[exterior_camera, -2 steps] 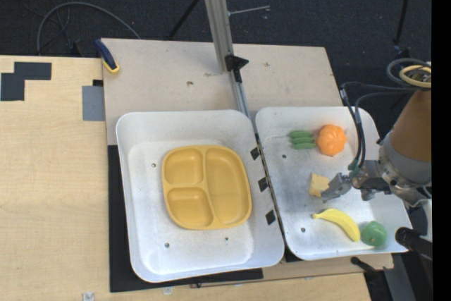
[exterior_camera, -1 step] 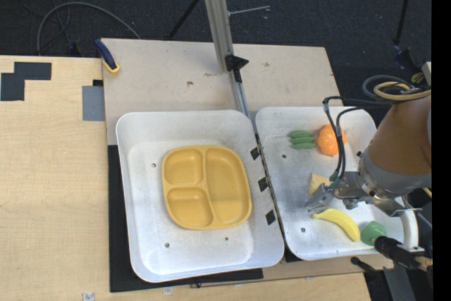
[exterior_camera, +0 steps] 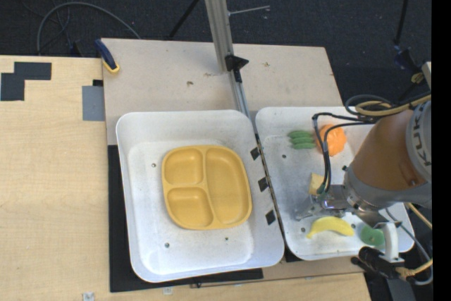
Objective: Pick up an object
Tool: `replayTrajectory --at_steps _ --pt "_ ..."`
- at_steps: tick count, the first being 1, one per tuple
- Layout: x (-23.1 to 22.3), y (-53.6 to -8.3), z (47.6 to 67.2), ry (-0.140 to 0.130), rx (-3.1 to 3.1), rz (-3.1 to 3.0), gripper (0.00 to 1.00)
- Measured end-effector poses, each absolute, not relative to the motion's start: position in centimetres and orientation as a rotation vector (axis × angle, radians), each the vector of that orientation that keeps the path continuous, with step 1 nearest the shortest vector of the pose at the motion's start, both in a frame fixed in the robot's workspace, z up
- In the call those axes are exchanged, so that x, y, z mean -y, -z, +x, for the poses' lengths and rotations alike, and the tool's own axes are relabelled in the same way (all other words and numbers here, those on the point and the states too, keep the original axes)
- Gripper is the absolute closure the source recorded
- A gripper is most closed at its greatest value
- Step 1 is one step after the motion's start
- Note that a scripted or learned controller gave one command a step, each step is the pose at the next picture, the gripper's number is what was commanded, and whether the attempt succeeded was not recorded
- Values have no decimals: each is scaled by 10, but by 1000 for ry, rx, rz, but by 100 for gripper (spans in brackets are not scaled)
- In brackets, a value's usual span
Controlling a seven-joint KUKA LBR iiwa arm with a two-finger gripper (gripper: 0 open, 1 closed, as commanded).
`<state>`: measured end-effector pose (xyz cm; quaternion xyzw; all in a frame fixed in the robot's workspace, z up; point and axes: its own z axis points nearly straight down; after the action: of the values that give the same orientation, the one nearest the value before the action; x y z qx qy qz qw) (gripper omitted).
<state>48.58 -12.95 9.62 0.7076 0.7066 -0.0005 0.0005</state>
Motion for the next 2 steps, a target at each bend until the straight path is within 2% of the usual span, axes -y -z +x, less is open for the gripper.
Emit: replayTrajectory --at_steps 1,2 --pt "130 -90 486 1 -2221 2226 0" --pt "132 -101 487 -1 -2212 2229 100"
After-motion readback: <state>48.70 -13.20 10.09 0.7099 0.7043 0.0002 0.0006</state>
